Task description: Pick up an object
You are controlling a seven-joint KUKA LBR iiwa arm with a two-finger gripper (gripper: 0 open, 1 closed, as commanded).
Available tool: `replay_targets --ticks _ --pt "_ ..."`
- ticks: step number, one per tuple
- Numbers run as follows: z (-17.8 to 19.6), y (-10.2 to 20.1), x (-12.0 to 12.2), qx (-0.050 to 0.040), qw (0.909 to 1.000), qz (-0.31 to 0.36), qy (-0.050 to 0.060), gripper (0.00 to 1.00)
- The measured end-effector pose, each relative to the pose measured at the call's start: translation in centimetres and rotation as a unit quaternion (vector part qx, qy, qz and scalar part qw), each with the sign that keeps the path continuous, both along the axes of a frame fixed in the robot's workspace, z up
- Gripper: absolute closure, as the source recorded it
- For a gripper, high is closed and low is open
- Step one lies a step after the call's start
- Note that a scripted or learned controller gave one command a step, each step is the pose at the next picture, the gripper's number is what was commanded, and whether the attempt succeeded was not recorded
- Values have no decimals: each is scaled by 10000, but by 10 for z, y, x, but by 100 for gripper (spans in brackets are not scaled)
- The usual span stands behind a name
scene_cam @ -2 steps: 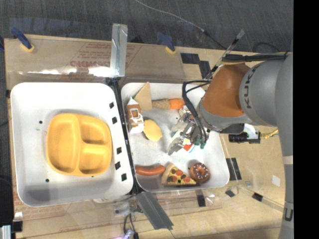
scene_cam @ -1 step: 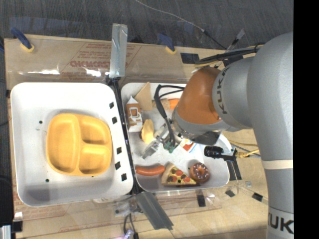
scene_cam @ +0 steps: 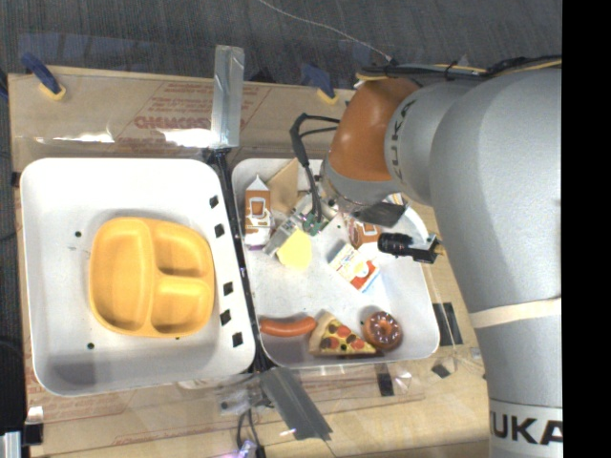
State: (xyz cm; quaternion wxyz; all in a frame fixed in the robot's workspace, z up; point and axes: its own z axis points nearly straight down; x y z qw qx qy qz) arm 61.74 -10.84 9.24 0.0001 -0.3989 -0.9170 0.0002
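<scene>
Nearest the camera, along the front wall of the right bin (scene_cam: 420, 346), three toy foods lie in a row: a red sausage (scene_cam: 286, 326) toward the front-left corner, a pizza slice (scene_cam: 340, 338) just beside it, and a chocolate doughnut (scene_cam: 382, 329) touching the pizza's right end, toward the front-right corner. In the middle of that bin's floor lies a small white card with a red and orange print (scene_cam: 358, 270), tilted, and to its left a pale yellow block (scene_cam: 297, 251).

The left bin (scene_cam: 38, 256) carries a yellow divided tray (scene_cam: 151, 277) at its centre, lying flat with its three compartments facing up.

The grey arm (scene_cam: 496, 208) comes in from the right, its thick link covering the right side of the bench (scene_cam: 143, 103), then bends down over the right bin's far half, with the orange band (scene_cam: 368, 136) above the wrist. The gripper (scene_cam: 307, 219) points down and to the left, low over the clutter near the yellow block's far edge. Whether its claw is spread or closed cannot be told.

Toward the far-left corner of the right bin stands a small brown and white carton (scene_cam: 256, 208), just left of the gripper, with a tan piece (scene_cam: 284, 187) behind it against the far wall.
</scene>
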Motion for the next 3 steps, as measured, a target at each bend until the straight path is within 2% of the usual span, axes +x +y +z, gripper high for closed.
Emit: replay_targets --ticks 1,2,3 --pt "9 1 -1 -6 10000 37 26 100" --pt "133 88 29 13 9982 -599 -60 100" --pt "203 -14 40 -13 9892 -1465 -21 100"
